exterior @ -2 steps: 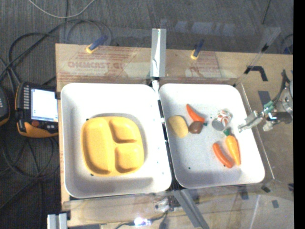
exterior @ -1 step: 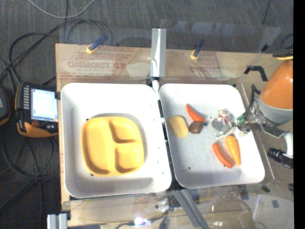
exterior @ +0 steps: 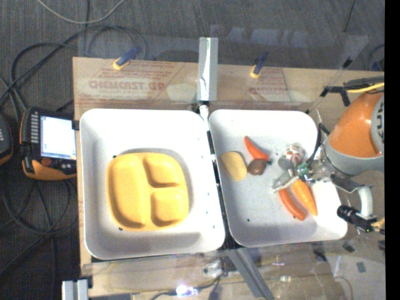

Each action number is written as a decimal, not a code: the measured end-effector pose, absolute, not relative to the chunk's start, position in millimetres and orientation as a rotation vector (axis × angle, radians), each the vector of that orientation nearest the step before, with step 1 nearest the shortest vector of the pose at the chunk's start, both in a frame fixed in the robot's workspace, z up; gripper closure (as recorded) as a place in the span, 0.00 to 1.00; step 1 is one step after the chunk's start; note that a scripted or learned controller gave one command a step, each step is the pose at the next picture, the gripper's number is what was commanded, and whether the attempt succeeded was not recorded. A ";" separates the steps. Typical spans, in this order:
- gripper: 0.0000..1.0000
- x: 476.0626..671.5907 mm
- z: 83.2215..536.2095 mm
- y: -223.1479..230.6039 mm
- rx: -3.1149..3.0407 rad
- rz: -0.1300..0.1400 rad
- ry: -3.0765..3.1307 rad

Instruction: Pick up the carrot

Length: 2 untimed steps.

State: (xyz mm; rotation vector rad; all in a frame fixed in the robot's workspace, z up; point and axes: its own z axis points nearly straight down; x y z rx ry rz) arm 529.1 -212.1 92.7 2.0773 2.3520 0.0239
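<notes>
1. Reaching in from the right, the arm has its gripper low over the right bin, at the upper end of the carrot.
2. The carrot lies flat on the bin floor near the right wall, its length running down and to the right from the gripper. The gripper's metal parts overlap its top end, so contact looks likely, but nothing shows the carrot lifted.
3. Whether the jaws are open or closed cannot be told; the slanted view and the clutter of wires at the wrist hide the gap.
4. A redder stick lies touching the carrot's left side, parallel to it. This probably explains the approach at the end, where the two part a little, and it risks a double grab.
5. Another orange-red piece, a brown lump and a pale potato sit just left of the gripper, near enough to be nudged.
6. The left bin holds a yellow tray, well apart from the work.
7. My judgement: the task is at the grasp stage, not yet secured.
</notes>
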 end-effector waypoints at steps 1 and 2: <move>1.00 530.5 102.8 -215.2 2.070 0.021 2.340; 1.00 543.3 191.2 -181.5 2.000 -0.002 2.423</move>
